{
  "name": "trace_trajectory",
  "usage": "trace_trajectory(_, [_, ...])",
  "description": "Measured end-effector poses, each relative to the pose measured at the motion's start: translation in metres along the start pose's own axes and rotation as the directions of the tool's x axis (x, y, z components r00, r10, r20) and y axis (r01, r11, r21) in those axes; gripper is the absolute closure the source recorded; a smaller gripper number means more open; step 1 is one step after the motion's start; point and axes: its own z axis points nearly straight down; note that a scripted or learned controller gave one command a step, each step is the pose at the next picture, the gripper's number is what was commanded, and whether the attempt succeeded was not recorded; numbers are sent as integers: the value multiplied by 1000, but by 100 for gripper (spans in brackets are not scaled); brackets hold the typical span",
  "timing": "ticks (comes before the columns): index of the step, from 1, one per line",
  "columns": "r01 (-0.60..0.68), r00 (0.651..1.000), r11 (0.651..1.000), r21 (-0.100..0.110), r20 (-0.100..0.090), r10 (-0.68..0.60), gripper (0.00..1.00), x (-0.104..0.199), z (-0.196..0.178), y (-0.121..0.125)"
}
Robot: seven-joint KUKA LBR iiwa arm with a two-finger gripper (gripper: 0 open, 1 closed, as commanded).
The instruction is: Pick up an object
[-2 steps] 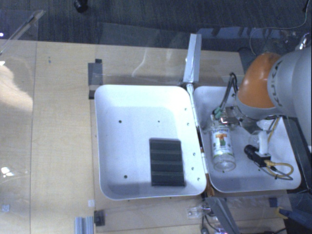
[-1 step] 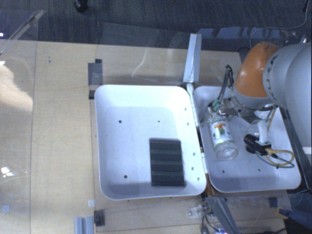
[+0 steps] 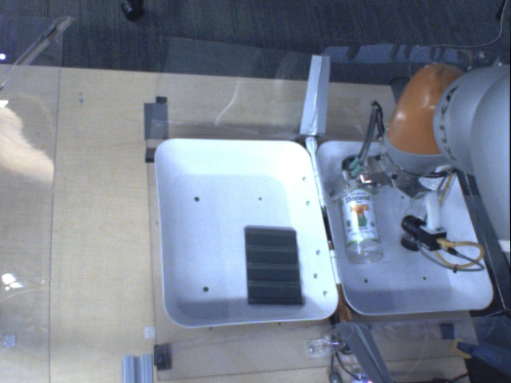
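A clear plastic bottle (image 3: 362, 223) with a white, green and orange label lies lengthwise in the right bin (image 3: 423, 294), near that bin's left wall. My gripper (image 3: 359, 171) hangs right over the bottle's far end, at the cap, and hides that end. The grey arm with its orange band comes in from the right above the bin. A black ribbed rectangular block (image 3: 274, 266) lies flat in the left bin (image 3: 192, 214), toward its front right.
The two white bins sit side by side with a narrow gap between them. A grey metal post (image 3: 315, 94) stands behind that gap. A clear panel covers the bench to the left.
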Motion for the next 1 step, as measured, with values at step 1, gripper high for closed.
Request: trace_trajectory(1, [120, 993, 992, 34, -13, -119, 100, 6, -76, 56])
